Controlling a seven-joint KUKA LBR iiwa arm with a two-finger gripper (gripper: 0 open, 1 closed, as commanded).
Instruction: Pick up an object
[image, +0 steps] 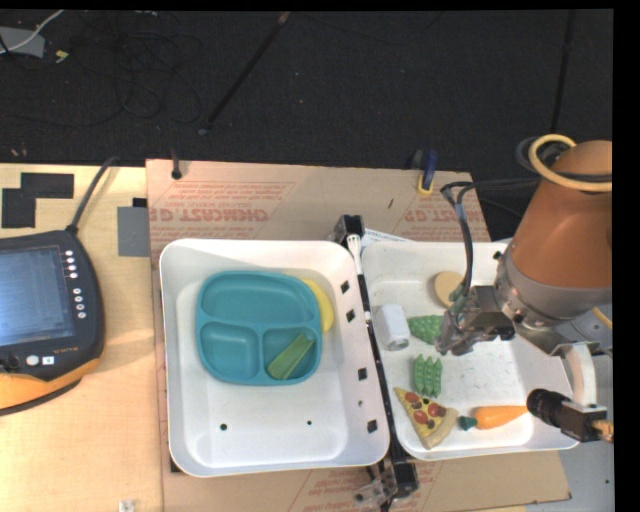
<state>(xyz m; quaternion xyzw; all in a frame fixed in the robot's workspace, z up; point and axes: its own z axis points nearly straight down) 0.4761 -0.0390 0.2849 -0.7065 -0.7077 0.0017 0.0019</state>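
The gripper (452, 343) hovered in the right bin (520, 390) beside a green toy (427, 374); jaw state unclear.

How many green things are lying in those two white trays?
3. One green piece lies in the teal plate, left bin. Two more lie in the right bin by the gripper. The arm may hide others.

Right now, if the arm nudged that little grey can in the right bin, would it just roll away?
Probably. The grey can lies on its side on the right bin's smooth floor, so a sideways push would likely roll it. Its rounded wall may slip between the fingers. It looks like a small toy, so probably light.
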